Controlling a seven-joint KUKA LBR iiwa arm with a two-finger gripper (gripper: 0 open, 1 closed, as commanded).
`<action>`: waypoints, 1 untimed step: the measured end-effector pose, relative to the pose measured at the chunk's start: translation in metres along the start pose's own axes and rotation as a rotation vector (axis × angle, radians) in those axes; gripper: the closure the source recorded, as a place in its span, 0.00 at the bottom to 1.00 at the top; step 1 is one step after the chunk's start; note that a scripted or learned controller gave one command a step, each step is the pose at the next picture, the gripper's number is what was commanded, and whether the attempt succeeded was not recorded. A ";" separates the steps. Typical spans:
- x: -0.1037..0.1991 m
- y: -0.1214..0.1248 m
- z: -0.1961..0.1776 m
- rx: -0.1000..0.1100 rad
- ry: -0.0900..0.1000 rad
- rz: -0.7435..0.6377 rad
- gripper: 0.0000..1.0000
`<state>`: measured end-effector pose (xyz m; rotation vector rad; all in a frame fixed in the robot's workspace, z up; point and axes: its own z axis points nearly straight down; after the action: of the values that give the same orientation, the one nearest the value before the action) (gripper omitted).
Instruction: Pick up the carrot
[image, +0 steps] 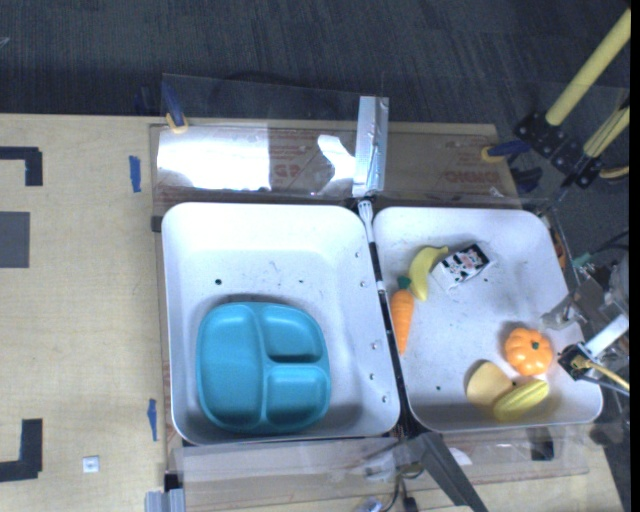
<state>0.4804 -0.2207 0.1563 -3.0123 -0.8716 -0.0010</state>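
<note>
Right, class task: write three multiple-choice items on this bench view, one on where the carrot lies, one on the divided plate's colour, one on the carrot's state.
1. The carrot lies:
A. in the right bin, at its left wall
B. on the plate
C. outside both bins

2. The divided plate is:
A. red
B. blue
C. green

3. The carrot is:
A. lying on the bin floor
B. lifted above the bin
C. standing on the plate

Answers: 1 A, it rests along the divider; 2 B, a blue tray in the left bin; 3 A, it lies flat on the floor.

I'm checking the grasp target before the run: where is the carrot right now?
The carrot lies in the right bin, against its left wall beside the divider between the bins, just below the banana.
</note>
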 end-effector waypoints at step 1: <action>0.031 -0.008 0.070 0.004 0.005 0.033 0.00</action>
<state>0.5017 -0.1970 0.0864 -3.0212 -0.8209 -0.0068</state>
